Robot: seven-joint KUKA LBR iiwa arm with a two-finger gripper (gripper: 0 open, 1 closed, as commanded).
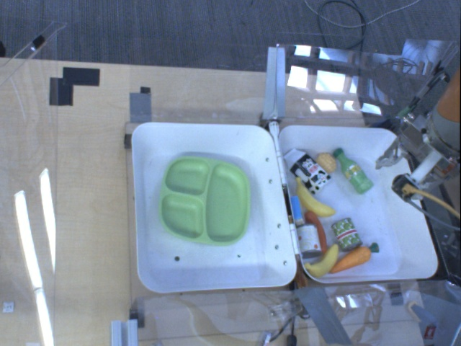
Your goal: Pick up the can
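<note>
Can (pixel 346 232): right bin (pixel 403 265), beside carrot (pixel 351 260). Gripper (pixel 392 156): right rim, well apart; fingers' state indiscernible.

Arm (pixel 448 117) cut by right edge; carton (pixel 310 172) print unreadable.

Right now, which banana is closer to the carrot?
The lower banana, curled at the right bin's bottom edge: its tip touches the orange carrot. The other banana lies higher up, just under the black-and-white cow-patterned toy.
</note>
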